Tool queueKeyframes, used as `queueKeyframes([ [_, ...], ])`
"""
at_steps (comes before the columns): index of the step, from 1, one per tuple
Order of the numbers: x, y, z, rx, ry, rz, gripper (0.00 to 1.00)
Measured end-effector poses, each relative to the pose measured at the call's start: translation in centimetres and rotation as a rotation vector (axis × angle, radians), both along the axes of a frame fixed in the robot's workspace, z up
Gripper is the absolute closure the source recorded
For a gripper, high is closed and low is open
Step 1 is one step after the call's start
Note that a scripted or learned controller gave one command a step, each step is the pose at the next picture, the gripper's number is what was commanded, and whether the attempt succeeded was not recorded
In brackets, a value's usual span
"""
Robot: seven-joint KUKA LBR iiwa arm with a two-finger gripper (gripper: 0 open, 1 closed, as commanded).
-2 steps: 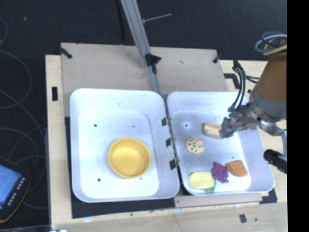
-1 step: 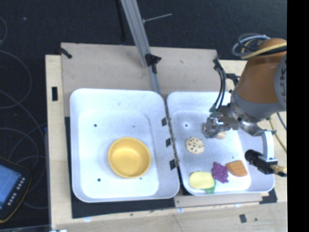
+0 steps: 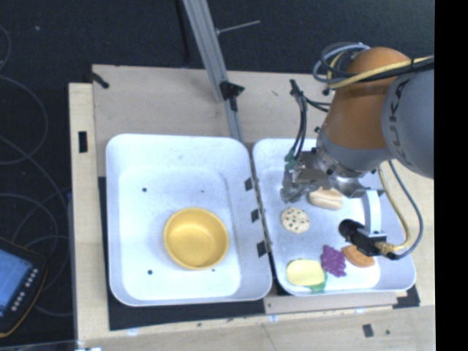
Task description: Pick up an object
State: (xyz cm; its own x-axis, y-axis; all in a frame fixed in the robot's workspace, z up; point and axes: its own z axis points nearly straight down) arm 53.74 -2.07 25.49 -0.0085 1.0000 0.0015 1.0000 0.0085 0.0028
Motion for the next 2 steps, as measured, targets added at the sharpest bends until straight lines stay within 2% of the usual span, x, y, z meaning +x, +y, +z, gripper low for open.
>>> queueKeyframes([
  [2, 1.0, 9.9, 0.7, 0.0, 0.002, 0.0, 1.0],
])
